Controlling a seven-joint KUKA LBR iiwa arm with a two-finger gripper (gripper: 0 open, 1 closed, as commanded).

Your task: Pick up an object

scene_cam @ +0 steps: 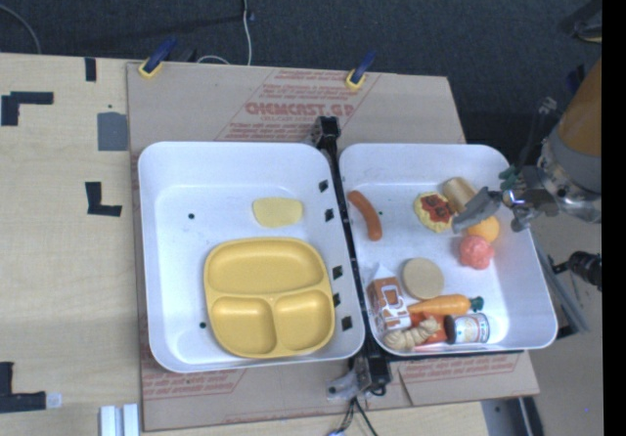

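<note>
**Arm reaches into crowded right bin**

The grey two-finger gripper (pixel 486 209) hangs over the right edge of the right shallow white bin (pixel 391 162), one dark finger slanting down and left toward a small orange-yellow fruit (pixel 484 227). Whether the pincer is wide or closed cannot be told; the fruit is partly hidden beneath it. Just below lies a round pink ball (pixel 475 252). A red toy sausage (pixel 367 214) lies near the bin's left wall, its long axis running from upper left to lower right. An orange toy carrot (pixel 440 305) points left, stem to the right. The left white bin (pixel 166 229) holds a yellow divided plastic tray (pixel 269 292) and a pale yellow slice (pixel 278 212).
</note>
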